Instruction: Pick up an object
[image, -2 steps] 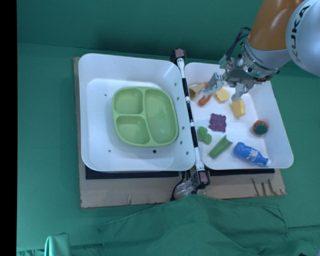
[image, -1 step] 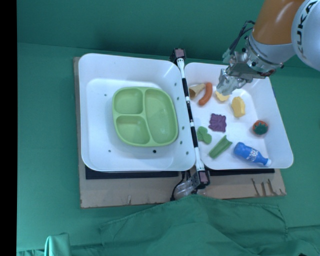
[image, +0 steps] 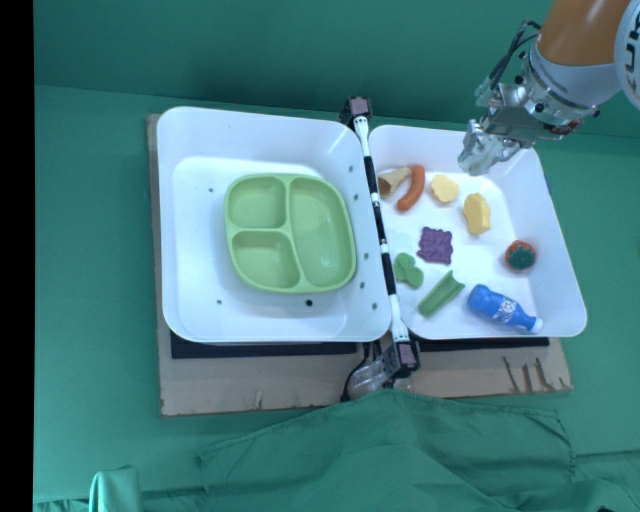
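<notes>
Fingers (image: 478, 160) over right bin (image: 560, 290) far edge (open/closed: can't tell), near yellow piece (image: 445, 188).

Two white bins (image: 200, 140) look like smooth, shiny plastic. The green plate (image: 290, 235) is smooth plastic too, a bit glossy. Soft green cloth (image: 90, 300) covers the bench and looks matt and wrinkly. Brown cardboard (image: 250, 395) looks rough. The gripper (image: 482, 152) looks like shiny metal.

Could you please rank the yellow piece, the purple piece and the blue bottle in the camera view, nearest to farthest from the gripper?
From the gripper:
1. yellow piece, just below it in the right bin.
2. purple piece, mid-bin, toward the divider.
3. blue bottle, by the bin's near edge.
</notes>
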